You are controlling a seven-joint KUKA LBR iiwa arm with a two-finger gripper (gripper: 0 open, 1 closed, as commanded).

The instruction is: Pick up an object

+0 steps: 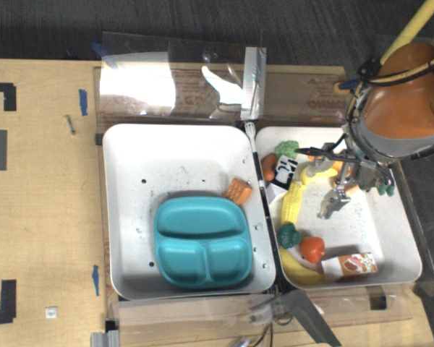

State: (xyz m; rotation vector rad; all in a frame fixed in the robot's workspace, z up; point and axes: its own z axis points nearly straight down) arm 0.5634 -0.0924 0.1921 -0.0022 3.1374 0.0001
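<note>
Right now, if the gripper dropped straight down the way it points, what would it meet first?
Probably bare floor of the right-hand white bin. The gripper hangs above an open patch just right of the yellow corn cob. Depth is hard to judge from this slanted view, so it might graze the cob.

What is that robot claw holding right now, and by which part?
Nothing, as far as can be seen: the gripper hangs over the right bin, beside the corn cob, with nothing between its fingers.

Tray [202,248] in left bin [130,157]; corn [294,196] in right bin [390,223].
</note>
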